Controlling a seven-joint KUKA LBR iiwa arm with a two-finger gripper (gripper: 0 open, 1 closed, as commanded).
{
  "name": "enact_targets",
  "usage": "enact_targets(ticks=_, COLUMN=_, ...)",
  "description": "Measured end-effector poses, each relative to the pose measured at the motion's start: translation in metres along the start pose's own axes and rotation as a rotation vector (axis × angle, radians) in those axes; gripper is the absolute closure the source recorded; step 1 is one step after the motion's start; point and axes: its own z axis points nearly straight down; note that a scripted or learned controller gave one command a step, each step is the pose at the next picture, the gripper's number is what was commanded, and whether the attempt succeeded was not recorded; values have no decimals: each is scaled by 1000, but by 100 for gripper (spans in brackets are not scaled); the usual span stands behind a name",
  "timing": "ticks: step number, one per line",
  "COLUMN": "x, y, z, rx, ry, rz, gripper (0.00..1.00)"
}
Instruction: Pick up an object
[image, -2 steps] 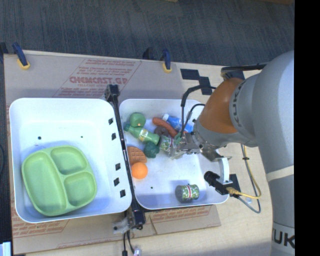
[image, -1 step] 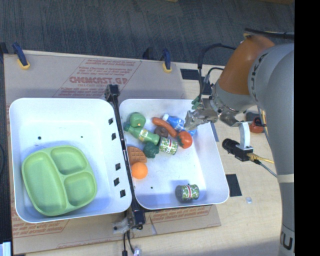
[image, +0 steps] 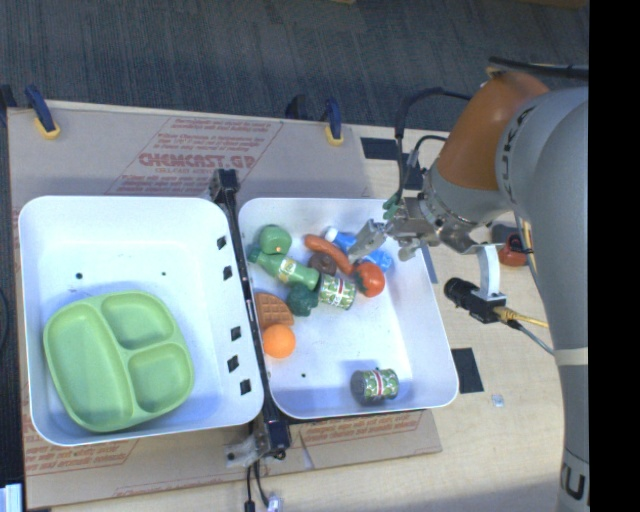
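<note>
My gripper (image: 375, 237) hangs over the upper right part of the right bin (image: 425, 330), fingers spread open with nothing between them. Just below and left of it lies a heap of toy food: a blue piece (image: 347, 241), an orange-red sausage (image: 328, 250), a red tomato-like piece (image: 369, 280), a green-labelled can (image: 338, 291), a green bottle (image: 287, 269), a green round vegetable (image: 273, 240) and a dark green piece (image: 302, 300). An orange ball (image: 279, 342) and a brown cookie-like piece (image: 272, 308) sit by the bin's left wall. A second small can (image: 375, 384) lies near the front edge.
The left bin (image: 60, 215) holds a green sectioned plate (image: 118, 358) in its lower half. A black divider (image: 240, 290) runs between the bins. The arm's grey and orange body (image: 500, 140) reaches in from the right, with cables and a black part (image: 470, 297) beside the right bin.
</note>
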Motion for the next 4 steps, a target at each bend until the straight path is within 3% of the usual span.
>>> enact_targets(ticks=1, x=-9, y=-85, z=110, rx=2, ry=2, rz=0, gripper=0)
enact_targets(ticks=2, x=-10, y=-84, z=100, rx=2, ry=0, rz=-5, gripper=100)
enact_targets(ticks=3, x=-33, y=-43, z=-52, rx=-3, ry=-2, rz=0, gripper=100)
enact_targets(ticks=4, x=-33, y=-87, z=-22, rx=1, ry=0, rz=0, gripper=100)
